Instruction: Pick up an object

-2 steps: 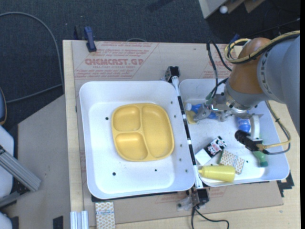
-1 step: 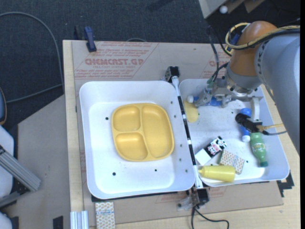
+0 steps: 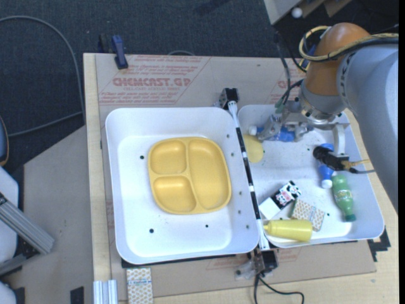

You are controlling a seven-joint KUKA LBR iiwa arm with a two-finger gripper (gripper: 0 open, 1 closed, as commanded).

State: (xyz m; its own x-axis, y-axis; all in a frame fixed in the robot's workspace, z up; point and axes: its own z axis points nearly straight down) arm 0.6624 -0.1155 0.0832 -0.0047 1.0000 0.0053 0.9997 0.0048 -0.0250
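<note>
Camera view | I see the grey arm's gripper [image 3: 278,130] low in the right white bin's [image 3: 367,223] far-left corner | jaws: I cannot tell | green plastic bottle [image 3: 343,197] lies near right wall | yellow divided plate [image 3: 188,174] fills left white bin [image 3: 126,230]

The arm [image 3: 370,62] is made of big rounded segments with a smooth light grey shell. Above the wrist there is a glossy orange band [image 3: 332,56], shaped like a dome. Thin black cables and one yellow cable loop near this band. Below it comes a grey metal ring, and then the gripper [image 3: 278,128], a small block of grey metal parts with some blue pieces on it.
</note>
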